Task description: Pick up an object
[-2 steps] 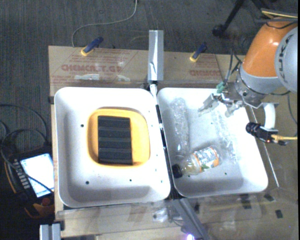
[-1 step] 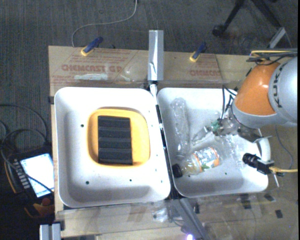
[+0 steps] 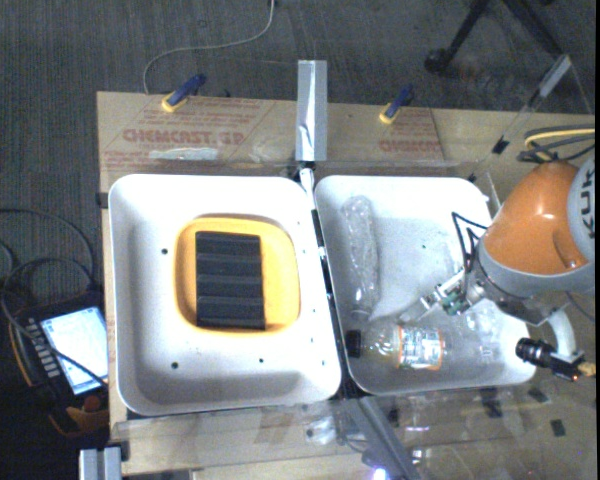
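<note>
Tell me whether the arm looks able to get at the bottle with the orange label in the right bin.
Probably yes. The bottle lies on its side near the right bin's front wall, uncovered from above, and the gripper hovers close beside it.

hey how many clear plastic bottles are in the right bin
2. One bottle lies lengthwise by the bin's left wall; the other, orange-labelled, lies along the front. The arm covers the right part, so more may be hidden.

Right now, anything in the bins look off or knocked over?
Nothing spilled or broken. In the right bin, both clear plastic bottles lie on their sides: one along the front wall, one by the divider. The yellow tray with a black insert sits flat in the left bin.
</note>
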You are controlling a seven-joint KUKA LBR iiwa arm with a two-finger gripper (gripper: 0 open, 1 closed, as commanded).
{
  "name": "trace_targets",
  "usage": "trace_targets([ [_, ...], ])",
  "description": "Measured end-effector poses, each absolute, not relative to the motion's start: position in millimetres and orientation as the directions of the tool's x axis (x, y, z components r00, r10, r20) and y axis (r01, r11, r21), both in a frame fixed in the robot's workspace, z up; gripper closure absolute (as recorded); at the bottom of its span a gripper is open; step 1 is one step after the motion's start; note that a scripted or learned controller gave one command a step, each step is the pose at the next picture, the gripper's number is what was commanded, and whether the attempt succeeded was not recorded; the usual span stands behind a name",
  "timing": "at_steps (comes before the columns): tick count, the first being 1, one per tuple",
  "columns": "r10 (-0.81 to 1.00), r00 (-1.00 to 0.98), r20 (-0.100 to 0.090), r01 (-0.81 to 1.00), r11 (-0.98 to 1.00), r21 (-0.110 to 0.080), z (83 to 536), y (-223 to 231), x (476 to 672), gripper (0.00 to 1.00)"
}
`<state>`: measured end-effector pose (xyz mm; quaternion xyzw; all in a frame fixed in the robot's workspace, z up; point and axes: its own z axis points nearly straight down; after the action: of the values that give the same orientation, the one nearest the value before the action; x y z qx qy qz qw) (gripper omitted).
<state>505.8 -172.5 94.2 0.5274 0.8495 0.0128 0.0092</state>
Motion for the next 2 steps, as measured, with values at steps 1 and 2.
trace_targets([
  [1, 0.981, -0.191, 0.026, 0.982, 0.191, -0.002, 110, -173, 544.0, 0.0],
  [2, 0.996, -0.078, 0.035, 0.997, 0.078, 0.013, 102, -176, 579.8, 0.0],
])
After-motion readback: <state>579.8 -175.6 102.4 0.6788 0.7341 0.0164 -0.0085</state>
